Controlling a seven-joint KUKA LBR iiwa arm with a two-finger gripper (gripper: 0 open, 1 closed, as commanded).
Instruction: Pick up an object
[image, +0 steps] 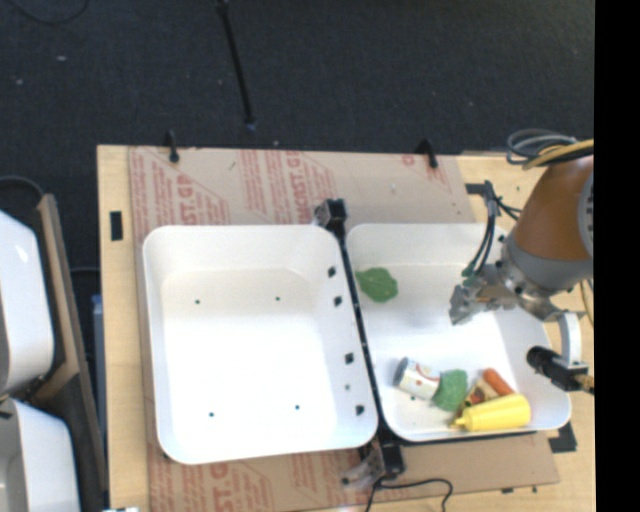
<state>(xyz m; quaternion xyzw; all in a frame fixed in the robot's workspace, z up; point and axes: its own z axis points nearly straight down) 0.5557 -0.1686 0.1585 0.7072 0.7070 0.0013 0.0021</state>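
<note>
Your bench (250, 185) is a pale wooden board with red printed lettering along its far edge, standing on dark carpet. Two shallow white bins sit side by side on it. The left bin (160, 300) has only small dark dots on its floor. In the right bin (420, 245), a green lump (378, 285) lies near the far-left corner; a white cylinder (412, 377), a green piece (450, 390), an orange piece (496, 381) and a yellow object (495, 413) crowd the near edge. The gripper (462, 308) hangs over the right bin's middle, right of the green lump.
</note>
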